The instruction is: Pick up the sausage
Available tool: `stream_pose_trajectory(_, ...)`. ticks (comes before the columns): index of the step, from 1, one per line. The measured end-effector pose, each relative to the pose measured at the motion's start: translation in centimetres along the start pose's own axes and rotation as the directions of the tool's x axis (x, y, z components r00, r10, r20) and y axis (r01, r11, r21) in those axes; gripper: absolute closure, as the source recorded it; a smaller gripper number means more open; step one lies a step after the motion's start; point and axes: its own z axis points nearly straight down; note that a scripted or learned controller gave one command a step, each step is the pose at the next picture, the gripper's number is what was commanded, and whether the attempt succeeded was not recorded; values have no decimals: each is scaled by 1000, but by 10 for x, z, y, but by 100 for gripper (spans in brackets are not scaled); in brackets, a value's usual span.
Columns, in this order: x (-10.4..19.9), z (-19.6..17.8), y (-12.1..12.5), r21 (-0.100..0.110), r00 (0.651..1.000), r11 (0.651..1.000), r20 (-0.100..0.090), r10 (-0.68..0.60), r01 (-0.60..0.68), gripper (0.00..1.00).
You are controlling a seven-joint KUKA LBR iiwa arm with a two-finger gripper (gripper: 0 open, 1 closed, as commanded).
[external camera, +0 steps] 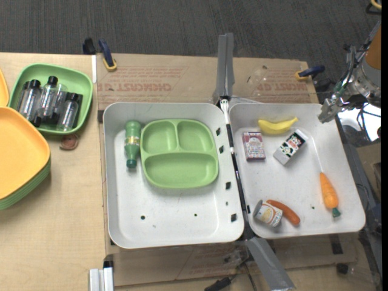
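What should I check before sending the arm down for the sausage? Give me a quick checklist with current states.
1. Sausage located, near edge of right bin: ok.
2. Top of sausage uncovered: ok.
3. Room around it: not ok, the can touches its left end.
4. Carrot apart from sausage: ok.
5. Gripper over the sausage: not ok, it sits at the bin's far right corner.
6. Fingers ready: cannot tell.

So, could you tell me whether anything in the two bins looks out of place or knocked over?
Only small things: the can lies tipped on its side against the sausage, and the green bottle lies flat beside the green plate.
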Motion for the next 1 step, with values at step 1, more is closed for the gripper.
stream_pose_trajectory(1,4,108,-10,-2,977,977,-1,212,-212,100)
